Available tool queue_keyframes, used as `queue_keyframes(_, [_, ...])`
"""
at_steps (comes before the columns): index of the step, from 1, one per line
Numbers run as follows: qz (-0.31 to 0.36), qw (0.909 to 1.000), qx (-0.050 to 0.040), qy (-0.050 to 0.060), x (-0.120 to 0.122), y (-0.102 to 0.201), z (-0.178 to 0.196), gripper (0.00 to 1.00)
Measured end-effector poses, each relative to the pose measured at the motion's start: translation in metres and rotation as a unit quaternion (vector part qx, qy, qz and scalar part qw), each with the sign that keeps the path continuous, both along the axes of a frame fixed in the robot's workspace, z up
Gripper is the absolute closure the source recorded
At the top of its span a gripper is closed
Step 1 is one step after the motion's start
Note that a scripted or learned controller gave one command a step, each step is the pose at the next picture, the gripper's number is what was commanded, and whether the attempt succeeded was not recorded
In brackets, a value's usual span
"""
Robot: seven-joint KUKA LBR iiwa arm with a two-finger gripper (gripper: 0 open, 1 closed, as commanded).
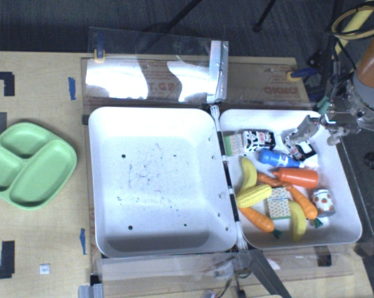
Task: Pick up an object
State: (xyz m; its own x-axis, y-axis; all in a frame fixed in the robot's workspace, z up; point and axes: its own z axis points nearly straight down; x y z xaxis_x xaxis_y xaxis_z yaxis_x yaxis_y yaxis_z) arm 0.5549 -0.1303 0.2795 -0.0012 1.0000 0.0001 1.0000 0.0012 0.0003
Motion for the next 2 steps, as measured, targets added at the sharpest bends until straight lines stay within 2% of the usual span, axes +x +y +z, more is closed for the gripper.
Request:
queue_keyframes(1, [0.018,0.9998,0.0,0.0,-0.07,-0.05,-0.102,0.0])
queue_keyframes(2, [0.124,0.9923,-0.0023,-0.011,-0.067,-0.056,-0.164,0.0])
